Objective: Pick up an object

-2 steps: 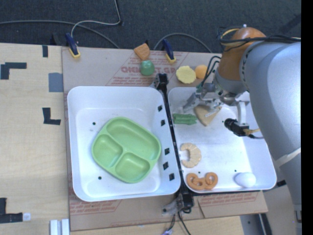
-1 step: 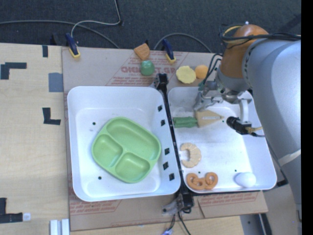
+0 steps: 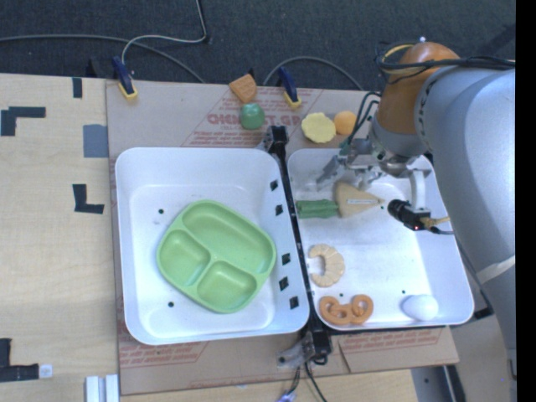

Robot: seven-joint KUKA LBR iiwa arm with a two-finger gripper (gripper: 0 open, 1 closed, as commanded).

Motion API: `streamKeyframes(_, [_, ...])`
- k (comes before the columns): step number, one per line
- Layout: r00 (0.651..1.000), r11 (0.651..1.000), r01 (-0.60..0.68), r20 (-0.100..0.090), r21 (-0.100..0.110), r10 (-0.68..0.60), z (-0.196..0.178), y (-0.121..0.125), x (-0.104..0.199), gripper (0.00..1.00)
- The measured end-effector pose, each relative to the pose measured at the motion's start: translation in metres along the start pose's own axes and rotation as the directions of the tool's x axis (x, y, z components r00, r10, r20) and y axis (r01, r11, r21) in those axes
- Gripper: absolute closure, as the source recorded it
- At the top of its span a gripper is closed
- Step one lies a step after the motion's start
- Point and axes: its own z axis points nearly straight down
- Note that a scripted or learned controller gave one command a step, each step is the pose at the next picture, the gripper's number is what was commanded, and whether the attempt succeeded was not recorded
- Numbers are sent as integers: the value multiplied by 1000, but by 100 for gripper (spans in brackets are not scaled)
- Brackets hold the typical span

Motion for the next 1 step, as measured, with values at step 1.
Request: streamKeyframes(1, [1000,1000,-4,-5,15,4,17,-4,-6,0])
